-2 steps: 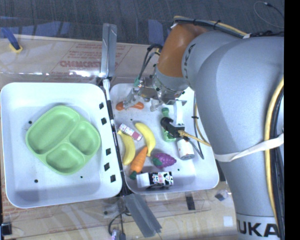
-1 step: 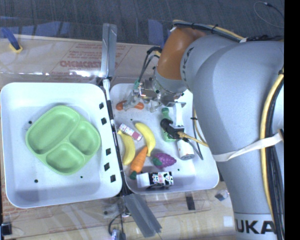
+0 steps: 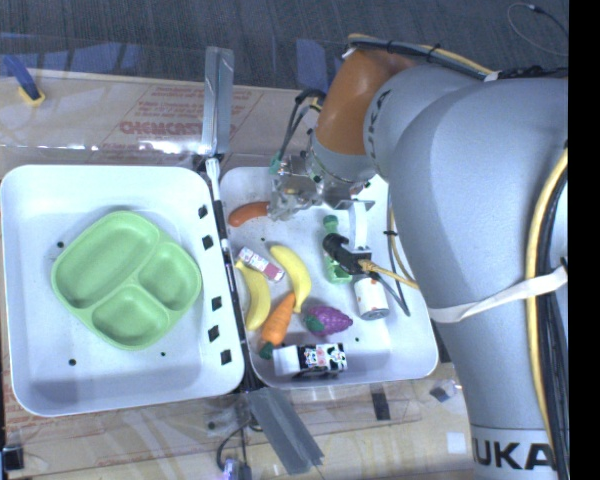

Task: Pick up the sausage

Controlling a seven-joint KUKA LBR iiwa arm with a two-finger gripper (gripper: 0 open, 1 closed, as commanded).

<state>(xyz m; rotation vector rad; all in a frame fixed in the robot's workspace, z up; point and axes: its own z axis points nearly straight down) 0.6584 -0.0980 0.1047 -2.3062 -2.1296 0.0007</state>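
The sausage (image 3: 246, 213), a short orange-red link, lies at the far left corner of the right bin (image 3: 410, 353). My gripper (image 3: 283, 202) hangs low just right of it, right at the sausage's right end. The grey wrist and orange band rise behind it and hide how the gripper meets the sausage.
In the right bin lie two bananas (image 3: 255, 295), a carrot (image 3: 277, 320), purple grapes (image 3: 327, 318), a cow-print carton (image 3: 320, 359), a small pink-and-white packet (image 3: 260, 264), a green item (image 3: 337, 267) and a white can (image 3: 370, 297). The left bin (image 3: 20, 368) holds a green divided plate (image 3: 126, 279).
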